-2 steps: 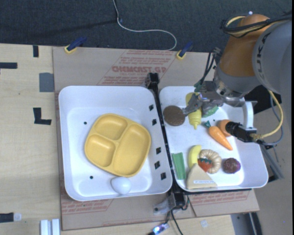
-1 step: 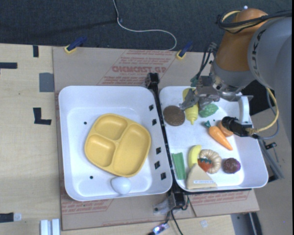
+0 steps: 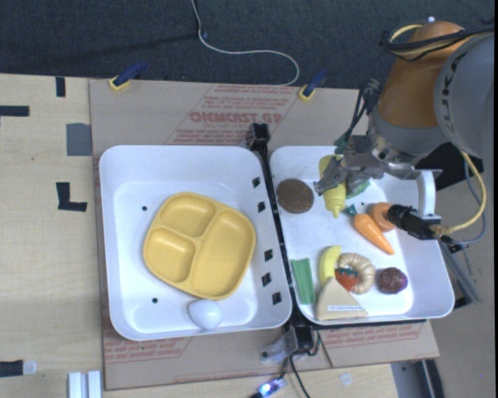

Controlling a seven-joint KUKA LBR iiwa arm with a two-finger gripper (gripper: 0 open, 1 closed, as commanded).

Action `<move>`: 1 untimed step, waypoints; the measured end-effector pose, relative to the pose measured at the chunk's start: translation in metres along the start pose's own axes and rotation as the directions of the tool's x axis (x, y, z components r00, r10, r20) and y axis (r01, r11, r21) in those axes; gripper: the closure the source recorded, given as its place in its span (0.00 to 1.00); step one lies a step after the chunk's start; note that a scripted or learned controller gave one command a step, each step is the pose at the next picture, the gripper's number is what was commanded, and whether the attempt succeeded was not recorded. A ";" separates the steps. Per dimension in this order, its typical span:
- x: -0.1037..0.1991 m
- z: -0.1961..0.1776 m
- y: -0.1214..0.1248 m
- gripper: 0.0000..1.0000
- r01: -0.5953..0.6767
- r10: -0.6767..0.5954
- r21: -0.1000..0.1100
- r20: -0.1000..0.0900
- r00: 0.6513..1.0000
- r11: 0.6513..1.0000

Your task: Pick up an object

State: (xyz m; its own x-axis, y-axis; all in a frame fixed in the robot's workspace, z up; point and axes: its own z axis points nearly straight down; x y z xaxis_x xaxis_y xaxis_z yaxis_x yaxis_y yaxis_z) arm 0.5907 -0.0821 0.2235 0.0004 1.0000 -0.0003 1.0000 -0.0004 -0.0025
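The arm [image 3: 436,81] reaches in from the table's right edge and sets its gripper [image 3: 342,181] over the far-left corner of the right bin [image 3: 436,305], right on a yellow toy, perhaps corn [image 3: 334,196], that lies beside a brown disc [image 3: 295,196]. Whether the fingers are apart or closed on the corn cannot be told from here. A carrot [image 3: 373,229] lies just right of it; a donut [image 3: 354,272], a plum [image 3: 392,280], a green stick [image 3: 302,279] and a wedge [image 3: 340,303] crowd the bin's near edge. The left bin [image 3: 116,222] carries a yellow tray [image 3: 201,244] and a white egg [image 3: 205,312]. A clean pick likely means squaring the fingers across the corn's narrow body, closing firmly, then lifting straight up, clear of disc and carrot.
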 end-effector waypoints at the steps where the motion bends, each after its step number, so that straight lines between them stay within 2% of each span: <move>1: 0.011 -0.007 0.014 1.00 0.003 -0.003 -0.002 -0.001 1.000 1.000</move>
State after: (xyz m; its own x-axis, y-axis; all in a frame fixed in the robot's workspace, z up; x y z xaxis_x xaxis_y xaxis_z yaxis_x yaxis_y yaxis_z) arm 0.6048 -0.0709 0.2309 -0.0029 1.0000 0.0005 1.0000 0.0029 -0.0005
